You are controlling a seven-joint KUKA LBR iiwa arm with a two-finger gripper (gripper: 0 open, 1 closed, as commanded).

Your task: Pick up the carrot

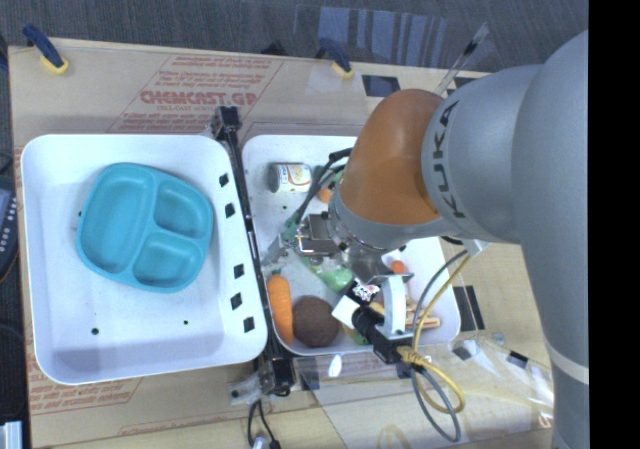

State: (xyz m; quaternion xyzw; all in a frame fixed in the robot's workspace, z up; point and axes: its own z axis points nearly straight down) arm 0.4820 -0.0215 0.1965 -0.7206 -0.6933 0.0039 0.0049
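pincer [345, 262] sits low in right bin [262, 169] on cardboard-covered bench [180, 97].

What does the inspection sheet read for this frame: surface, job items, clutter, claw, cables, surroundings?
Surface: cardboard-covered bench bearing a left bin and a right bin.
Job's things: carrot lies at the right bin's near left edge, beside a brown round item.
Clutter: small can at the right bin's far end; blue divided plate in the left bin.
Claw: the arm hangs over the right bin; its finger state cannot be told.
Cables: yellow cable loops near the front edge.
Surroundings: blue-and-yellow clamps on the bench corners; dark floor.
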